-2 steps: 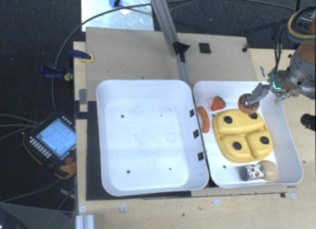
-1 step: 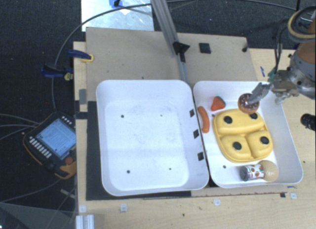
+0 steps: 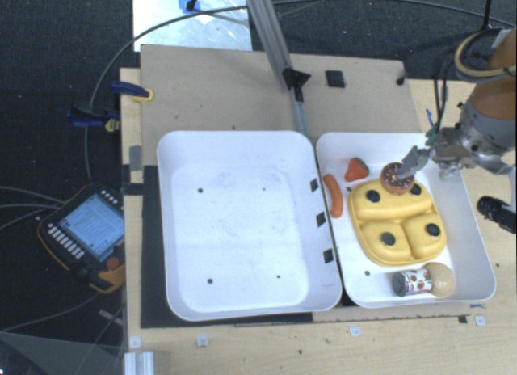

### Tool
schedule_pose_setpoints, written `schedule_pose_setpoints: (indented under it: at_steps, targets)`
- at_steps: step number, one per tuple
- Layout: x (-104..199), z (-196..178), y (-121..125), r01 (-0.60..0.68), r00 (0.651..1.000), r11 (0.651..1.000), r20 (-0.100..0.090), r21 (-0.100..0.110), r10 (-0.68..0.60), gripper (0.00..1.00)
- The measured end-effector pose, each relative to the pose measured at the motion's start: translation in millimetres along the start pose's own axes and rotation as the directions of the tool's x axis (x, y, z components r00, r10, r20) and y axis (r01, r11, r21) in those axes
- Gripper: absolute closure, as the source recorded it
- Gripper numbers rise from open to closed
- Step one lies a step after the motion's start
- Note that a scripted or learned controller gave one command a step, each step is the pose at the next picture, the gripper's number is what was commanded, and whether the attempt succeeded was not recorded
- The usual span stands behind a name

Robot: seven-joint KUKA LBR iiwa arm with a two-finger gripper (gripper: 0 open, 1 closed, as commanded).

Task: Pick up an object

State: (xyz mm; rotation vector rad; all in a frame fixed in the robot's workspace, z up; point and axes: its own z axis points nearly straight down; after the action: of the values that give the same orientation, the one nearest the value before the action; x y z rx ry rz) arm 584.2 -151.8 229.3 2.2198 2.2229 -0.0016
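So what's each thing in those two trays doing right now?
Left bin: nothing resting in it.
Right bin: holds all the objects.
Yellow tray: lying flat, hollows up.
Donut: sitting on the yellow tray's top edge, under the gripper.
Hot dog: lying flat near the left wall.
Strawberry: resting loose.
Can: on its side.

Left bin (image 3: 234, 220) open; right bin (image 3: 477, 260) crowded.

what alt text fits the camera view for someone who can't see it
The grey arm's end effector hovers at a brown ring-shaped donut toy atop a yellow lumpy plastic block in the right white bin, beside an orange sausage toy, a red wedge and a small can.
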Motion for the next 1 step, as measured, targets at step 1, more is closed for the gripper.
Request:
schedule_pose_setpoints:
  at_steps: [1]
  targets:
    - [8.3, 48.5, 5.4, 0.003, 1.0, 1.0, -0.001, 0.001, -0.003, 0.0]
